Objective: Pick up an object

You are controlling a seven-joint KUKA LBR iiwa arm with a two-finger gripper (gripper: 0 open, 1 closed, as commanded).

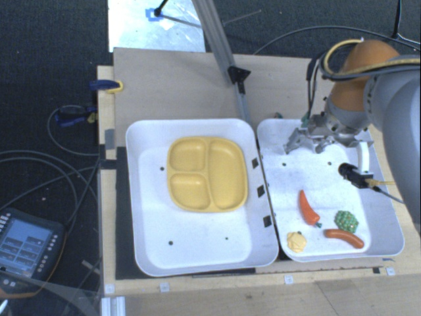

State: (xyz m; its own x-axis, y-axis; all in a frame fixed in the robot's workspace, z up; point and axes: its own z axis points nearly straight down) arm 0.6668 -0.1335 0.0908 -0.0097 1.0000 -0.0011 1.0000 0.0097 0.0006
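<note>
The gripper (314,139) hangs over the far part of the right bin (389,217), under the grey arm (395,104) with its orange band (360,78), and if it is released or clenched I cannot tell from this slanted view; nothing is seen grasped in it. The objects to pick lie in the near part of the right bin, well apart from the gripper. The red pepper (308,207) is the closest one to the gripper and lies a little tilted near the middle of the bin. Toward the near right of the pepper is the green bumpy vegetable (346,220), and just in front of that one lies the orange sausage-like piece (343,237), almost touching it. The small yellow piece (297,241) sits at the near left corner of the bin, in front of the pepper. A black part with a cable (355,174) shows over the right side of this bin, between the gripper and the green vegetable. Left of the right bin, touching it side by side, is the left bin (151,242), and in it rests a yellow divided plate (206,174) with three compartments, placed toward the far half of that bin
</note>
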